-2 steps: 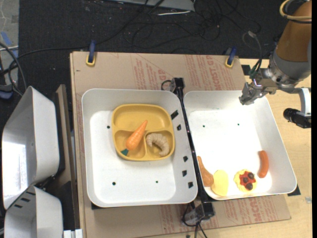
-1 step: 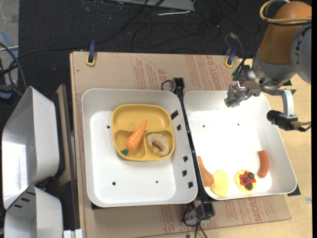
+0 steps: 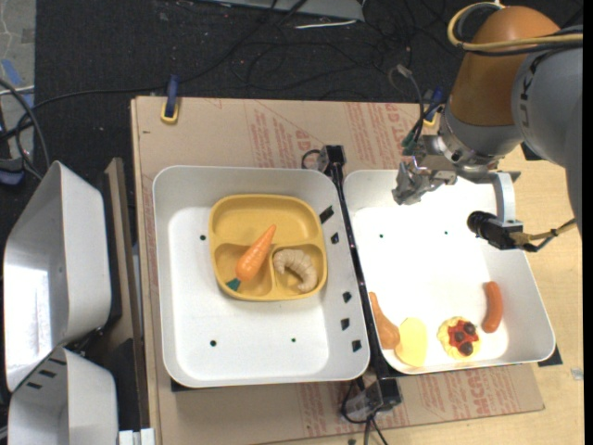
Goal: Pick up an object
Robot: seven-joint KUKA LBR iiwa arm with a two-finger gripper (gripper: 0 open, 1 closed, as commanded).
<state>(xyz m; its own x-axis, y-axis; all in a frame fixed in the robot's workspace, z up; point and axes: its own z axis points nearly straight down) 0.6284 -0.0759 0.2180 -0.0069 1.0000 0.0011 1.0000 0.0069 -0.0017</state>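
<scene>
- The bench (image 3: 278, 123) is a brown board printed with faint red lettering, and it carries two shallow white bins side by side.
- The left bin (image 3: 185, 341) holds a yellow divided plate (image 3: 232, 216) set towards its far side.
- The right bin (image 3: 435, 276) lies against the left one; a row of small black clips runs along the seam between them.
- The arm (image 3: 519, 63) reaches in from the right, its orange band above the grey wrist, over the far edge of the right bin.
- The gripper (image 3: 410, 185) hangs above the far left corner of the right bin. I cannot tell how far apart its jaws stand, and nothing shows between them.
- On the plate, a toy carrot (image 3: 256, 253) lies slantwise across the divider, its tip pointing to the far right.
- A pale toy shrimp (image 3: 296, 269) sits curled in the plate's near right compartment, just beside the carrot.
- A sausage (image 3: 492, 306) lies near the right wall of the right bin, well apart from the gripper.
- A small round pizza (image 3: 460, 336) with dark toppings sits at the near side of that bin, close to the sausage.
- A pale yellow piece (image 3: 412, 341) lies to the left of the pizza.
- An orange wedge-like piece (image 3: 384, 323) lies touching the yellow one, against the bin's left wall.
</scene>
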